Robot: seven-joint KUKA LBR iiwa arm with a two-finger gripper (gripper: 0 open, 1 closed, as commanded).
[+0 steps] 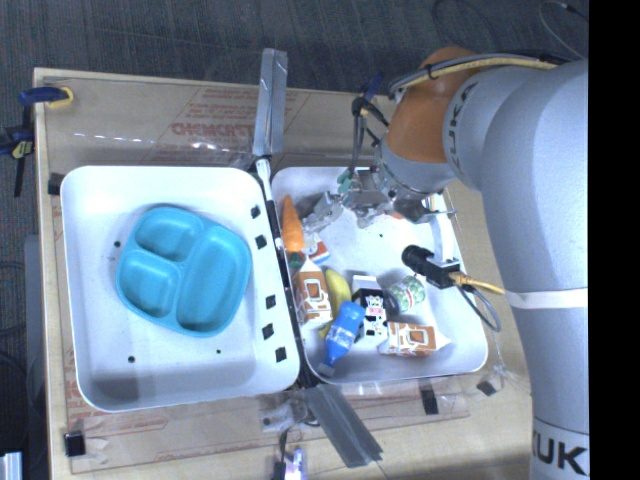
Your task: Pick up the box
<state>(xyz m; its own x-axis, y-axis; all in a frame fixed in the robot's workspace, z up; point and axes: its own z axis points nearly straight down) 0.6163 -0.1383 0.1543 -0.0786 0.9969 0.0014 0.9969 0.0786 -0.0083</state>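
Two small orange-and-white cartons lie in the right bin (462,313). One box (312,294) rests against the left wall beside a banana (339,288). The other box (411,340) lies flat near the front right corner. My gripper (328,208) hangs over the back left part of this bin, near the top of a carrot (291,226). It is well behind both boxes and touches neither of them.
A blue bottle (343,332), a black-and-white cow-patterned item (373,315) and a green can (407,293) crowd the front of the right bin. A blue divided tray (185,268) lies in the left bin (90,368). The arm covers the bin's back right.
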